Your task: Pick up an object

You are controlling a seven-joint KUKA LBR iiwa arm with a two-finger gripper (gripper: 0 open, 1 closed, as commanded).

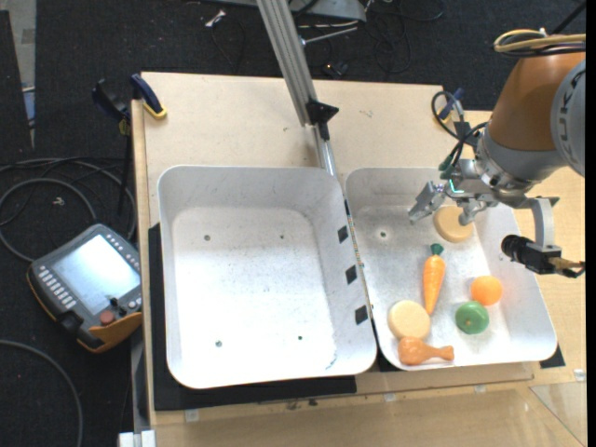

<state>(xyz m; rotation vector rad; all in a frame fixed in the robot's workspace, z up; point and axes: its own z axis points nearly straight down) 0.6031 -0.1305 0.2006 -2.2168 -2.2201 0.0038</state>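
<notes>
Nearest the camera, at the front edge of the right bin (pixel 535 347), lies an orange toy drumstick (pixel 424 351), its long axis running left to right with the thin end pointing right. Just behind it and touching it sits a pale round disc (pixel 409 319).

My end effector (pixel 450 203) hangs over the back part of that same bin, fingers spread apart with nothing between them. One finger (pixel 424 203) reaches out to the left, the other (pixel 471 209) stands to the right, and a pale round piece (pixel 454 224) lies on the bin floor just below the gap, partly covered by the right finger. I cannot tell whether either finger touches it.

Outward from there, a toy carrot (pixel 433 281) lies near the middle of the bin. Its long axis runs nearly front to back, green top pointing away toward my end effector, tapered tip pointing toward the front, close beside the disc. To its right an orange ball (pixel 486 291) and a green ball (pixel 472 318) sit close together, the green one nearer the front.

Beside this bin, the left bin (pixel 186 250) shares the tabletop (pixel 233 119). A slanted metal pole (pixel 289 54) crosses the tabletop's back edge, and a teach pendant (pixel 88 287) rests on the dark floor to the left.
</notes>
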